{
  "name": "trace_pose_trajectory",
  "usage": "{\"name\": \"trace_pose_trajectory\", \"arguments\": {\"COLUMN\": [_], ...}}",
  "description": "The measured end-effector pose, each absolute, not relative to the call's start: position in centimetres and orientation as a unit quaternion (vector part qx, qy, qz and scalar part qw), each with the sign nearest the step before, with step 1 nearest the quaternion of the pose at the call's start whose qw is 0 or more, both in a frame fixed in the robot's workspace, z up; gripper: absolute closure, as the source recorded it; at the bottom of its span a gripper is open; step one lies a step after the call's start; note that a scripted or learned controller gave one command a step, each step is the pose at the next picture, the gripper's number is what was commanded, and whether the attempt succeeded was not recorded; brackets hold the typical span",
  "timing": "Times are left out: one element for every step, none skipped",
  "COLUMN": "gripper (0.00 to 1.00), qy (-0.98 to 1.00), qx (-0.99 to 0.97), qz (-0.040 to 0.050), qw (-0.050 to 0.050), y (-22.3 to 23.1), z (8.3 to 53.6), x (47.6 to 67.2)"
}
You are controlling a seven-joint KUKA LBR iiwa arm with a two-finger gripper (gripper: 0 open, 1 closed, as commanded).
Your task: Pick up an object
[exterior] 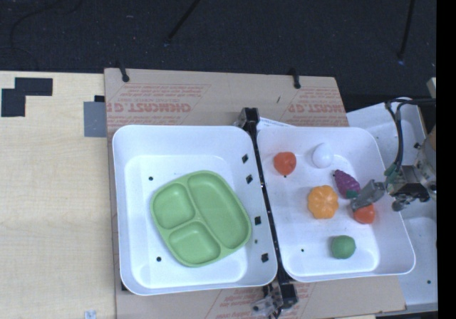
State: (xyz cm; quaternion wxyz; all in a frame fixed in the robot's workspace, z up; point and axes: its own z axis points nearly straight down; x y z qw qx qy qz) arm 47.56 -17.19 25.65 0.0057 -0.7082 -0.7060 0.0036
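Note:
The right bin (pixel 388 260) holds several small objects: a red-orange round fruit (pixel 285 162), a white ball (pixel 322 155), a purple piece (pixel 346 182), an orange pepper-like piece (pixel 323 201), a small red piece (pixel 365 215) and a green ball (pixel 343 246). My gripper (pixel 385 199) reaches in over the bin's right side, low and open. One grey finger (pixel 367 194) lies just above the small red piece and beside the purple one. Nothing sits between the fingers.
The left bin (pixel 135 168) holds a green divided plate (pixel 201 218). A black hinge strip (pixel 260 196) runs between the bins. Cables (pixel 396 132) hang by the arm at the right. Cardboard (pixel 214 100) lies under both bins.

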Motion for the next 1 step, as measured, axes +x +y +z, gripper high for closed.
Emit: {"name": "trace_pose_trajectory", "arguments": {"gripper": [0.0], "qy": [-0.707], "qx": [-0.707], "qz": [0.0007], "qw": [0.002], "y": [-17.17], "z": [26.21], "x": [47.76]}}
